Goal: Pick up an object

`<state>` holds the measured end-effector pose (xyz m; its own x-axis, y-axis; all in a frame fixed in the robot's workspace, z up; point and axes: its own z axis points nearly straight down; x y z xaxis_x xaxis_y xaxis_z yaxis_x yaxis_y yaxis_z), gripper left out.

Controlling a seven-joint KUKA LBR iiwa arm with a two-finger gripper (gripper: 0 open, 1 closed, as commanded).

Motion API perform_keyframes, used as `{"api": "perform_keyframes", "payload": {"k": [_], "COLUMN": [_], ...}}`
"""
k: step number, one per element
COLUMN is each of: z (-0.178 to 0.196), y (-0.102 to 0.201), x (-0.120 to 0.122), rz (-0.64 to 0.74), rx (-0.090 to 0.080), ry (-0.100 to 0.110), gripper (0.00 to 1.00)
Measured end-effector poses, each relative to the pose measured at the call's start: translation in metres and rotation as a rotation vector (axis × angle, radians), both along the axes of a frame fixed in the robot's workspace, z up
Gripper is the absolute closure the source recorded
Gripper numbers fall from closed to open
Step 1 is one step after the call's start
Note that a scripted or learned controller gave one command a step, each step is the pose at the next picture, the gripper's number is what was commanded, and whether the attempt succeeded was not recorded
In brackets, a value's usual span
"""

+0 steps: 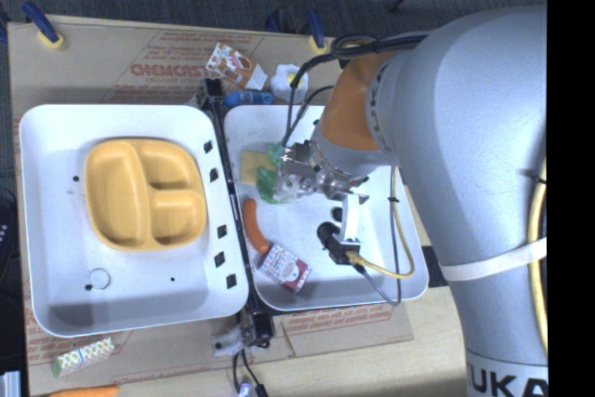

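Note:
The arm reaches in from the right, and its gripper [290, 170] hangs low over the upper left part of the right bin [409, 279]. It sits right at a green object [272, 184] that lies against a pale yellow block [253, 165]; the gripper body hides part of both. An orange sausage-shaped piece [254, 226] lies along the bin's left wall. Below it rests a small red and white packet [284, 268]. A black cable end [330, 237] dangles from the wrist beside the gripper.
The left bin [46, 200] holds a yellow divided tray [144, 191]. Behind the bins lie a snack packet [228, 62], a blue item [247, 98] and a white item [284, 77]. A wrapped candy [84, 355] lies at the bench's front left. Blue clamps [42, 23] grip the back edge.

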<state>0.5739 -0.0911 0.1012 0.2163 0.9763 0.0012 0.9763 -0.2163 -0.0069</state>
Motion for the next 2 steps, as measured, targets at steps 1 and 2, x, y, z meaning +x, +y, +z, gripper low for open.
{"api": "perform_keyframes", "payload": {"k": [1, 2], "z": [0.0000, 0.0098], "y": [0.0000, 0.0005], "x": [0.0000, 0.0000], "rz": [0.000, 0.005], "rx": [0.000, 0.001], "ry": [0.000, 0.002], "gripper": [0.00, 1.00]}}
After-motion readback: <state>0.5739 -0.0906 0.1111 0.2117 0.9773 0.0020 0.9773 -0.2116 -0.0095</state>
